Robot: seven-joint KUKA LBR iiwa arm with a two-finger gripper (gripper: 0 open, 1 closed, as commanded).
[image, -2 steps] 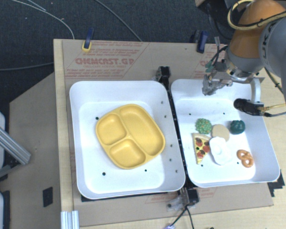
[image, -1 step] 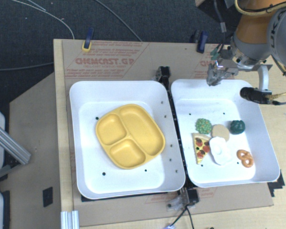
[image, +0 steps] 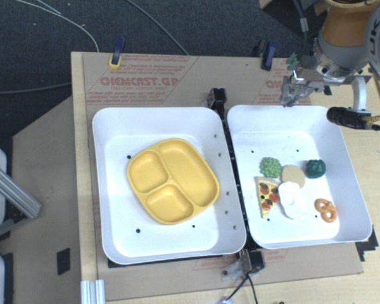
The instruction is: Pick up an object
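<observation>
The toy foods, a pizza slice (image: 266,195), pretzel (image: 326,209), broccoli (image: 270,166) and dark green piece (image: 315,168), cluster in the right bin (image: 348,170), well apart from the gripper (image: 294,95) above its far rim, whose opening I cannot tell.

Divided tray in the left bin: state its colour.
Plain yellow; the divided tray shows best in the camera view.

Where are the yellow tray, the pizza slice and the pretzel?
yellow tray (image: 172,180), camera view, on its middle divider.
pizza slice (image: 266,195), camera view, on its topped face.
pretzel (image: 326,209), camera view, on its twisted middle.
</observation>
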